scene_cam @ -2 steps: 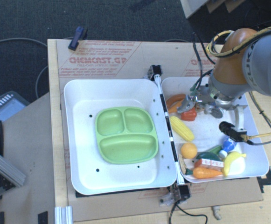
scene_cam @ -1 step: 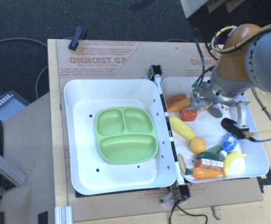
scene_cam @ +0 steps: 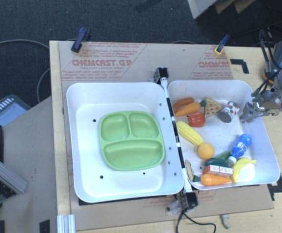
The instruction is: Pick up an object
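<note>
The arm reaches in from the right, and its pincer point(scene_cam: 252, 111) hangs at the right bin's point(scene_cam: 269, 152) far right edge, over the rim and apart from every toy inside. Whether it is wide or narrow cannot be told; the metal parts blur together at this size, and nothing shows held in it.

The things to choose from all lie in the right bin. A carrot point(scene_cam: 188, 109) and a red pepper point(scene_cam: 196, 120) sit near the divider at the top, with a pizza slice point(scene_cam: 210, 108) just beside them and a small grey cup point(scene_cam: 225, 114) nearest the pincer. A corn cob point(scene_cam: 190, 133) lies slantwise in the middle, an orange ball point(scene_cam: 206, 151) just below it. Toward the near corner a blue bottle point(scene_cam: 240, 145), a yellow banana-like toy point(scene_cam: 244, 169) and a second carrot point(scene_cam: 215, 179) crowd together. The left bin point(scene_cam: 82, 144) carries a green divided plate point(scene_cam: 131, 141).

By my reading this is the approach step: no object is picked yet. The next move calls for travelling inward from the rim, centring over one toy, and descending with room on both sides. The grey cup is closest; the corn cob and orange ball stand freer of neighbours than the crowded corner
</note>
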Controlling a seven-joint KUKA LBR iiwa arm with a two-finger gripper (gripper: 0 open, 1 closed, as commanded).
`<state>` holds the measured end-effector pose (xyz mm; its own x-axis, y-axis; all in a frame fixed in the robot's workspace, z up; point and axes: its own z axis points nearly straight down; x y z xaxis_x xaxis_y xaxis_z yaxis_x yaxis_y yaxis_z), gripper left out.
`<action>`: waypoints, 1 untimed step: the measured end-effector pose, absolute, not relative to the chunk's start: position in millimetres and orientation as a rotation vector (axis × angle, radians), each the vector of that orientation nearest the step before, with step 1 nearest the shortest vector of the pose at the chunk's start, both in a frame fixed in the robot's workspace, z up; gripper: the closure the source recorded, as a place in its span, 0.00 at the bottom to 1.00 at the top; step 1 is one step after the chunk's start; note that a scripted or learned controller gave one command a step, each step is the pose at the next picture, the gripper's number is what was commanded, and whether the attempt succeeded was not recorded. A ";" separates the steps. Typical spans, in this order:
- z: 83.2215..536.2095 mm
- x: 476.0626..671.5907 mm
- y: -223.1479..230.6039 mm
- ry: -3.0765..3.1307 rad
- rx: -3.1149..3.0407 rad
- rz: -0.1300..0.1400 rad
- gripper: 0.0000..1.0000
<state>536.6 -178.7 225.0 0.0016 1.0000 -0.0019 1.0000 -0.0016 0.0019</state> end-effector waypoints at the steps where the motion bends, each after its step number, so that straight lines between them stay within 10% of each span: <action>1: 224.5 536.5 -177.9 2.220 2.221 0.000 0.00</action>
